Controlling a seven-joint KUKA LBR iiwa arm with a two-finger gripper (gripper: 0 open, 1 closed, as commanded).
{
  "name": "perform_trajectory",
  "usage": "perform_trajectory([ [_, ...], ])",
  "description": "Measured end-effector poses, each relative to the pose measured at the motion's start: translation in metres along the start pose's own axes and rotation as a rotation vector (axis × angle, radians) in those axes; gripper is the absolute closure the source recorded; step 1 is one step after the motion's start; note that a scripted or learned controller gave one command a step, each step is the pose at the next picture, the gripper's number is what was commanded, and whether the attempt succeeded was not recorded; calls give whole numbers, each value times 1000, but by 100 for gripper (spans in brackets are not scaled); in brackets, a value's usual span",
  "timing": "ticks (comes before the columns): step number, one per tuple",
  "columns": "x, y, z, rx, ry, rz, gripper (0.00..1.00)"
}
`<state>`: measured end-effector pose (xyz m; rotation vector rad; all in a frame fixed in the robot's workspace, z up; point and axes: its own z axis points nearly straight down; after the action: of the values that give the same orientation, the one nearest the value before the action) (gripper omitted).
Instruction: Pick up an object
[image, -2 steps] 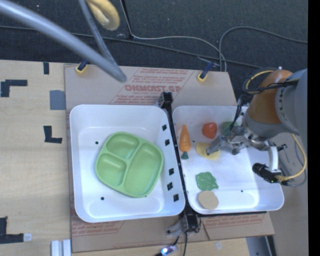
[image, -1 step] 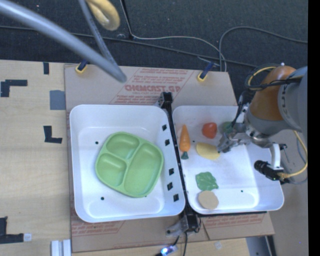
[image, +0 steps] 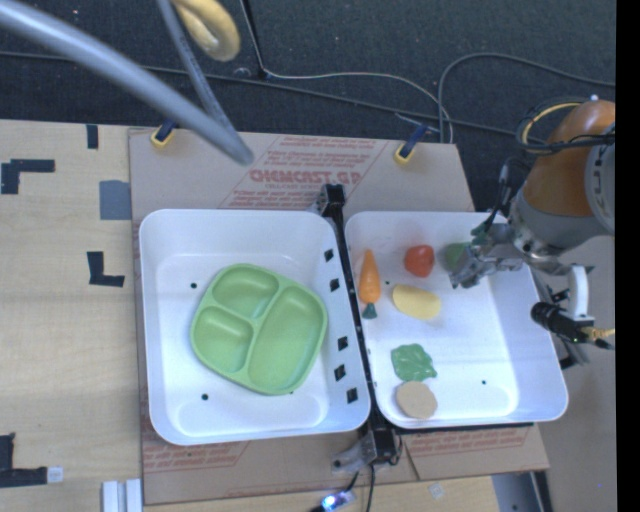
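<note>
Two shallow white bins sit side by side on the worktop (image: 60, 330), apparently so that things can be lifted from one and dropped in the other. The left bin (image: 165, 250) carries a pale green divided plate (image: 260, 328), smooth plastic with three compartments, lying a little askew. The right bin (image: 520, 390) holds the pickable pieces, all toy food with rounded, moulded shapes: an orange carrot (image: 369, 276) close to the dividing wall, a red tomato (image: 419, 260), a yellow lemon-like piece (image: 416, 301), a crinkled green leafy piece (image: 411, 361) and a flat tan disc (image: 416, 400) at the lower edge. The gripper (image: 470, 265) hangs low at the bin's upper right, beside a dull green object (image: 456, 254) that is partly hidden by it; I cannot tell whether it has closed on that object or merely stands next to it. Judging by the position, that green object is the likely target.
</note>
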<state>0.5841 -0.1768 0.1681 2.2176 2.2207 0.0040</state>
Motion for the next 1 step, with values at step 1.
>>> perform_trajectory([
  [1,-5,-4,-46,0,0,1,100],
])
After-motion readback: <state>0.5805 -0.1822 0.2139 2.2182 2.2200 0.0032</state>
